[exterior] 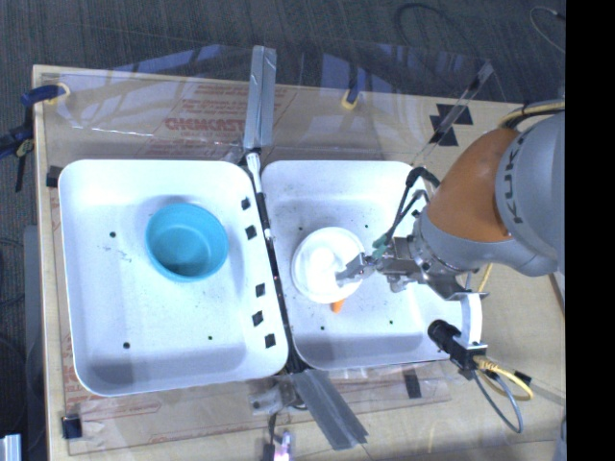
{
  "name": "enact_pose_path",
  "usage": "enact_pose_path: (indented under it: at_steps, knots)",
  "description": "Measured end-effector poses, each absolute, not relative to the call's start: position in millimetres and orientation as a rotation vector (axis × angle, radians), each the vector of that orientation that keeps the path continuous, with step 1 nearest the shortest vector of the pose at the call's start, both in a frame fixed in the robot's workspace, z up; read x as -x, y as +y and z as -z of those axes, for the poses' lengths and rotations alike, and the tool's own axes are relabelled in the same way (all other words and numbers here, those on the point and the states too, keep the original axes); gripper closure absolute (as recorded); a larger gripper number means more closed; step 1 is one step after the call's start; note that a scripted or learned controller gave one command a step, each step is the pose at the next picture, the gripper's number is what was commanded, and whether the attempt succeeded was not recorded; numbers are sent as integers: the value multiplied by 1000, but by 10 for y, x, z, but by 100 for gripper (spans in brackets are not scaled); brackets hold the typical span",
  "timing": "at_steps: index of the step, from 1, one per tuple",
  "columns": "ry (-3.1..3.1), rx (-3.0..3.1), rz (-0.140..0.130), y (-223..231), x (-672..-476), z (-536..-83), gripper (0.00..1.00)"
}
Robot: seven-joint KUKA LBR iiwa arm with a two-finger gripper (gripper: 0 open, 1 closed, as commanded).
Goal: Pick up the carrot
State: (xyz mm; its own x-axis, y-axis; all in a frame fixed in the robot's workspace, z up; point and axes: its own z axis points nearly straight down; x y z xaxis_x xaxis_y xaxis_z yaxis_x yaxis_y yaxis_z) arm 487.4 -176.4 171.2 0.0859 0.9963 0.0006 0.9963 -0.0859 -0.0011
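The gripper [357,269] sits just right of the frame's centre, inside the right bin [288,334], its metal fingers reaching leftward from the grey wrist. Whether the fingers stand wide or narrow cannot be told at this slant; nothing is seen between them. Their tips lie over the right edge of a white bowl [322,262].

The carrot [337,304] shows as a small orange piece, only partly visible, at the lower right rim of the white bowl. It lies just below and slightly left of the gripper's tips, on the bin floor, apart from the fingers.

Further out, the arm [500,205] with its orange band enters from the right. The left bin [82,353] holds a blue bowl [187,241] in its upper middle.
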Motion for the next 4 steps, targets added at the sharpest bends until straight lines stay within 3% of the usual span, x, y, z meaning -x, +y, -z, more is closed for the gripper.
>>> enact_pose_path:
  at_steps: [1,2,3,4]
  knots:
    - [-1818,2556,21,-1607,-5067,-995,0]
    - [-1829,2553,26,-1605,-5093,-1108,100]
    - [-1829,2553,26,-1606,-5093,-1109,0]
    - [-1638,2678,-1,-1875,-5380,-1844,0]
